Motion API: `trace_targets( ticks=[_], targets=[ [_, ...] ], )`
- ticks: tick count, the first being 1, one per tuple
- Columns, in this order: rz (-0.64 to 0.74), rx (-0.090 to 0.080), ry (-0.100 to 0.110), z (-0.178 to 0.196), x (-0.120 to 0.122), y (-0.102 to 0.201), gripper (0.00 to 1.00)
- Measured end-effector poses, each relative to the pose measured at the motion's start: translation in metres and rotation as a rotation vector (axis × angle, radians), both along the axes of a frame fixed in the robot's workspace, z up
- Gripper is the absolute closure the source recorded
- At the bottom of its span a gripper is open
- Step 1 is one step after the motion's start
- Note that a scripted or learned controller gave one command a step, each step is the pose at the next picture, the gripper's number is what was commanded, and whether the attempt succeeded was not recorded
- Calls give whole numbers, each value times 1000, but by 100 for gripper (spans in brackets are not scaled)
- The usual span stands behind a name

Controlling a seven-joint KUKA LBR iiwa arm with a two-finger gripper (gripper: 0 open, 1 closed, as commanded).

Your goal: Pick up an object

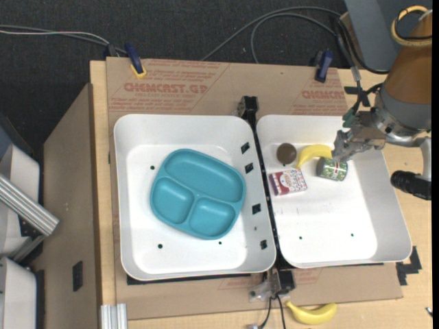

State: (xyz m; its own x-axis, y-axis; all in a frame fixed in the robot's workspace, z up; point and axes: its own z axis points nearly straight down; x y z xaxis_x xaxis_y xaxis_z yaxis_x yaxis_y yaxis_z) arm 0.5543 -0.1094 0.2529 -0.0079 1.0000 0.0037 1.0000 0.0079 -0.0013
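The gripper (345,147) is hanging over the right bin (370,242), right above a small green can (333,170) lying on its side — whether it is gripping anything cannot be told. Just beside the can, a yellow banana (311,154) is curving toward a brown ball (286,153), with a red-and-white packet (287,181) sitting below them. A blue divided plate (197,193) is resting in the left bin (137,252).
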Motion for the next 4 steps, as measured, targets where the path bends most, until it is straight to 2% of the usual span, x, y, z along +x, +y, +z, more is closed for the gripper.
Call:
trace_targets(
  ticks=[1,2,4],
  targets=[
    [-2,-2,-2,6,6,52,100],
    [-2,-1,3,-11,8,108,100],
    [-1,-2,-2,-11,16,199,100]
  ],
)
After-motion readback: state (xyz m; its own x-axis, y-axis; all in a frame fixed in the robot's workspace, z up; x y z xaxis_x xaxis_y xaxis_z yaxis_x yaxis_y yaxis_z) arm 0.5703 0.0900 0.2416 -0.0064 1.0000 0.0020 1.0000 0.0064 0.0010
